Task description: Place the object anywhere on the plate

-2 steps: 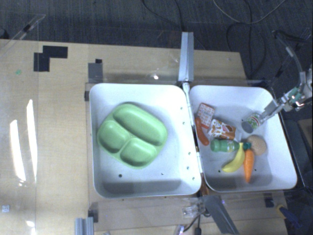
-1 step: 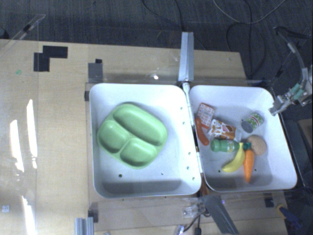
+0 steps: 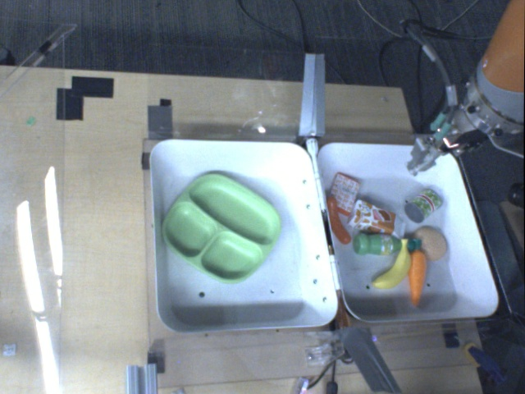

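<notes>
At lower right, the carrot and banana lie touching in the right bin: light, rigid, smooth; grip either mid-body. Left of them sits the green plate. At upper right, you cannot tell the state of the jaws.

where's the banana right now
The banana lies in the right bin, toward its near edge, just below the green bottle and right beside the carrot.
</notes>
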Controlling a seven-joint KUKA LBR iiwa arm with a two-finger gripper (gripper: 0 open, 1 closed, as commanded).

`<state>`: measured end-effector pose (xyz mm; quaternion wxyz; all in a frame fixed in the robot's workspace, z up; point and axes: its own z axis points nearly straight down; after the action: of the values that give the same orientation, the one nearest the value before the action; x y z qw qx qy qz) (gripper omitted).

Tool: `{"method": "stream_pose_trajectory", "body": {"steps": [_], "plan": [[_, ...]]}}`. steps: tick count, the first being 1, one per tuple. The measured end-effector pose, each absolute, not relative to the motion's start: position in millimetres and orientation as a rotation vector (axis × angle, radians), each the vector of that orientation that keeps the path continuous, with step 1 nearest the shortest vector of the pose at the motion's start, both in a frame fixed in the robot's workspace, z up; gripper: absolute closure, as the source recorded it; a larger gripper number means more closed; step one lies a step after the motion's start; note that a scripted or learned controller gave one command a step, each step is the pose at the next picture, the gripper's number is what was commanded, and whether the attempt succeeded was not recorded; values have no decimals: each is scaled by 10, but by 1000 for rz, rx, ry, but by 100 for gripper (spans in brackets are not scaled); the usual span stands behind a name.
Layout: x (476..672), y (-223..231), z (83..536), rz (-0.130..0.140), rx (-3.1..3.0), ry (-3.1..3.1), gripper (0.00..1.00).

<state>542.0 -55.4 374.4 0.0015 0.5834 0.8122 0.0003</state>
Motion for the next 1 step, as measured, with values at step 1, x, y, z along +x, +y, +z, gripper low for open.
{"method": "stream_pose_trajectory", "body": {"steps": [1], "plan": [[5475, -1484, 3475, -2, 1911, 2491, 100]]}}
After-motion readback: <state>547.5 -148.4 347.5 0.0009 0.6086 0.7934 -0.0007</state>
